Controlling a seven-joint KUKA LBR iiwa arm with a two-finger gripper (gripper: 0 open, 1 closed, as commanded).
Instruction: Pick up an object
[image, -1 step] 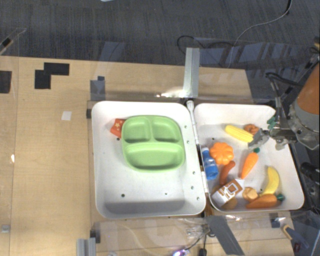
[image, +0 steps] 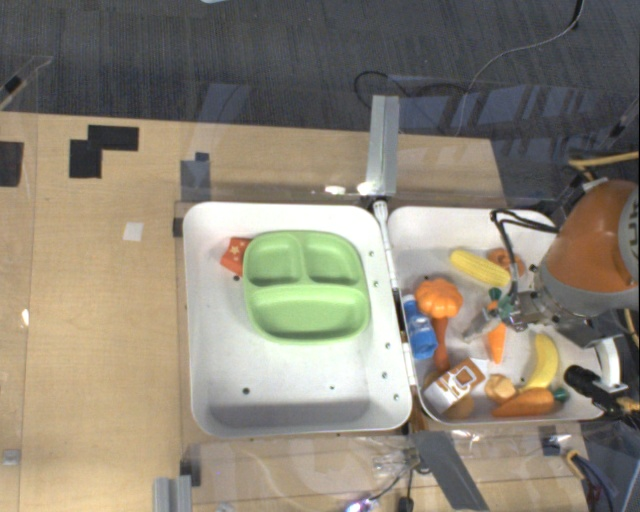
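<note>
Arm over the crowded right bin, gripper (image: 503, 312) low among toy foods.

The fingers are too small and dark to read, so whether they are released or clenched cannot be told; the right bin (image: 420, 232) has bare floor only along its far side, while its near half is packed with an orange pumpkin (image: 439, 298), corn cob (image: 479, 267), blue bottle (image: 420, 332), carrot piece (image: 497, 343) just beside the gripper, banana (image: 543, 361), small carton (image: 459, 381) and long carrot (image: 523, 403); the left bin (image: 215, 390) holds a green divided plate (image: 304, 284) with a red piece (image: 234, 256) at its edge, open floor around; wooden bench (image: 90, 330), dark carpet (image: 250, 50) beyond; no writing is legible.
</note>
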